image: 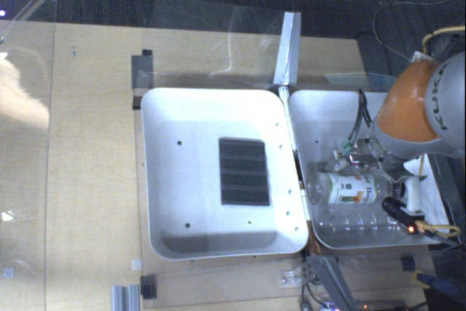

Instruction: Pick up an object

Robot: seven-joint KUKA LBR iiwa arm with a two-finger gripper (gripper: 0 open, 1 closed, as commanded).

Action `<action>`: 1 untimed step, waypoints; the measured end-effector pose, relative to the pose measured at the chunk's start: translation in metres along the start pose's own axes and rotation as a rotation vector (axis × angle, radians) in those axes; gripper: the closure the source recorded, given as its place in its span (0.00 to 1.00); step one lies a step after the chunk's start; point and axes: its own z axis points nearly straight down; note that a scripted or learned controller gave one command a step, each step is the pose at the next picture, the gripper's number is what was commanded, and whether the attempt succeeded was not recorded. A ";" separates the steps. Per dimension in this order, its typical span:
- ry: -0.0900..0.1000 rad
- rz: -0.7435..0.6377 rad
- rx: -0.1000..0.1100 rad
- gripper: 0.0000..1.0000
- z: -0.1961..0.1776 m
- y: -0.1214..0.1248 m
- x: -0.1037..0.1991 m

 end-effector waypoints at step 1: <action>-0.001 -0.210 -0.002 0.00 0.001 0.035 0.009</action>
